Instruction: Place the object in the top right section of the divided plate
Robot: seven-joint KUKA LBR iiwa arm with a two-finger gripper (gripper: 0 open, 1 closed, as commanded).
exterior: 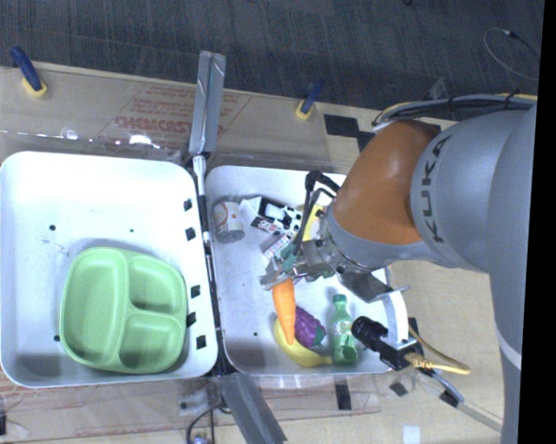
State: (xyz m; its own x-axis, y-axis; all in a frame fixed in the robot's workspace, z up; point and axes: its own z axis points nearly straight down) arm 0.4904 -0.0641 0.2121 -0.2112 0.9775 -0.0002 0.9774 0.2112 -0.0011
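Observation:
A light green divided plate [122,310] lies in the left bin [35,202], with nothing in its sections. My gripper [290,262] hangs low over the middle of the right bin [240,303], right at the upper end of an orange carrot [284,312]. The carrot lies on the bin floor, pointing toward the front edge. Whether the gripper has hold of it is hidden by the wrist and the clutter around it.
Beside the carrot lie a purple eggplant [309,329], a yellow banana [298,353] and a green bottle [343,325]. A small can [228,220] and a black-and-white item [271,216] sit at the back. A divider wall [203,259] separates the bins.

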